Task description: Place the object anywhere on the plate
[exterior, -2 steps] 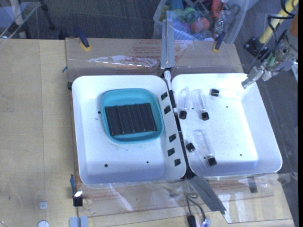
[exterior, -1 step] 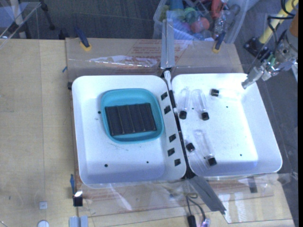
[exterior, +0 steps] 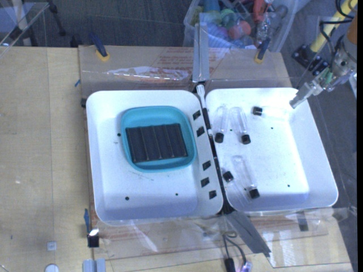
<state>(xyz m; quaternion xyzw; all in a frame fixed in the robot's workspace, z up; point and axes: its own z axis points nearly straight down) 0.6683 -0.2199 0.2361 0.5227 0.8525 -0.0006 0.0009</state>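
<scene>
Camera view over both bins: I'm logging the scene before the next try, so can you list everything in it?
Left bin: one, white, left half of the bench.
Plate: one, teal with a dark ribbed insert, middle of the left bin.
Right bin: one, white, beside the left bin.
Vials: about four, clear with black caps, lying in the right bin's left half.
Loose cap: one, black, upper part of the right bin.
Clear tub: one, full of colourful items, behind the bins.
Gripper: one, grey, above the right bin's upper right corner.
</scene>
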